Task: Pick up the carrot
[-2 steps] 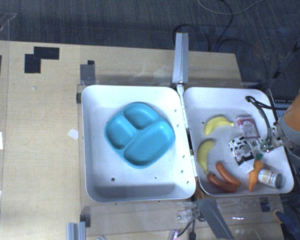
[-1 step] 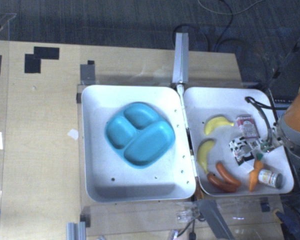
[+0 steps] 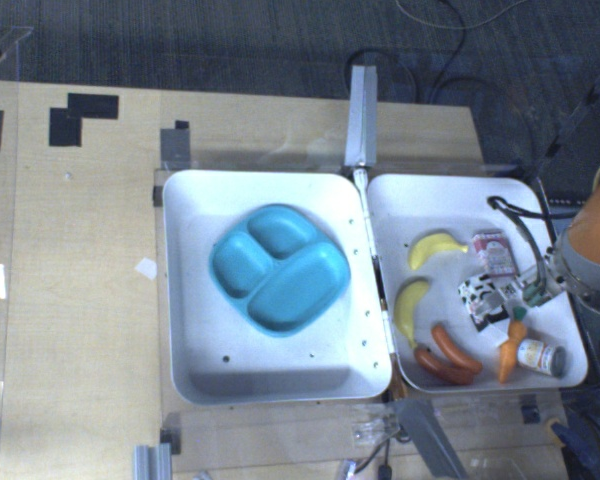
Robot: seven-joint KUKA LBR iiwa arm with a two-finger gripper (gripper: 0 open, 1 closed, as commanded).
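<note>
Camera view had the gripper (image 3: 521, 306) low in the right bin (image 3: 450, 193), near its right wall, tip right above the carrot's top end. Finger state: couldn't tell, too small and dark. Carrot (image 3: 508, 353) lay near the bin's front right corner, orange, nearly upright in frame, touching or just under the gripper tip; no clear grasp seen. Small bottle (image 3: 540, 357) lay just right of the carrot. Black-and-white packet (image 3: 483, 299) sat just left of the gripper. Red-and-white packet (image 3: 491, 250) sat behind that. Two sausages (image 3: 450, 353) lay left of the carrot by the front wall. Two bananas (image 3: 435, 248) were further left, one behind the other. Arm (image 3: 592, 233) came in from the right, orange band at frame edge, black cable looped over the bin. Left bin (image 3: 195, 268) held a blue divided tray (image 3: 280, 268).
</note>
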